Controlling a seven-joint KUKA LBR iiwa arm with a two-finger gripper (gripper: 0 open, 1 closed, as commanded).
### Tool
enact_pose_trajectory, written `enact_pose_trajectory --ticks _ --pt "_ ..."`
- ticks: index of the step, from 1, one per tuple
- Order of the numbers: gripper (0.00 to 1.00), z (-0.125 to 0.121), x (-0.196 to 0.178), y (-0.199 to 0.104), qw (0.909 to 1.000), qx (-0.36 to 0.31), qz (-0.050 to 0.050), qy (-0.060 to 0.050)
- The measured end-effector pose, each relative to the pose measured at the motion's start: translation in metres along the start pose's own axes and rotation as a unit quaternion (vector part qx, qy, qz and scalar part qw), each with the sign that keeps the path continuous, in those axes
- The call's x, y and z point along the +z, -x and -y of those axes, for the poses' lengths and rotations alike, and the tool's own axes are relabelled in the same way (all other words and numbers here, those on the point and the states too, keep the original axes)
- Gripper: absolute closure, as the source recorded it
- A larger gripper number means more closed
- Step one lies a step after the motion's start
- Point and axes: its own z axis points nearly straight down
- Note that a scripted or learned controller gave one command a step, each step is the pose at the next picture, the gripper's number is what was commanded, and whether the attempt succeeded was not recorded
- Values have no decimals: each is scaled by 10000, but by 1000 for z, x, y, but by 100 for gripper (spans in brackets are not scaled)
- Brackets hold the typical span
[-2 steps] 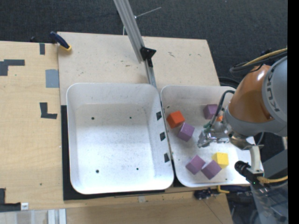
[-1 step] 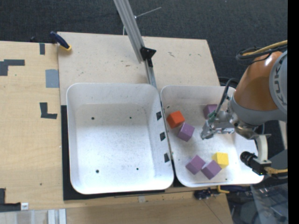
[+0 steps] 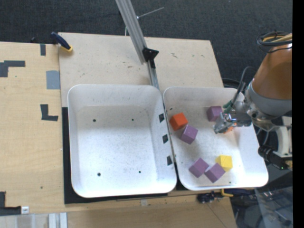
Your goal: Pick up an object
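In the right bin [image 3: 247, 167] lie an orange cube [image 3: 178, 121], a purple cube [image 3: 189, 134] just below it, a purple cube [image 3: 214, 113] near the bin's upper right, two more purple cubes [image 3: 198, 167] [image 3: 214, 172] low in the bin and a yellow cube [image 3: 225, 162] beside them. My gripper [image 3: 222, 126] hangs low over the right side of this bin, just below and right of the upper purple cube. A bit of orange [image 3: 230, 128] peeks out beside the gripper tip; I cannot make out what it is.
The left bin [image 3: 76, 127] stands beside the right one, sharing a middle wall. A slanted metal rail [image 3: 135, 30] runs from the top down to the bins' junction. The arm's orange and grey body [image 3: 273, 82] fills the right edge above the bin.
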Motion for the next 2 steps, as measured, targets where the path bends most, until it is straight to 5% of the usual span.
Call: enact_pose_trajectory --ticks 2 --pt "100 -50 24 -105 10000 -24 -10 -36"
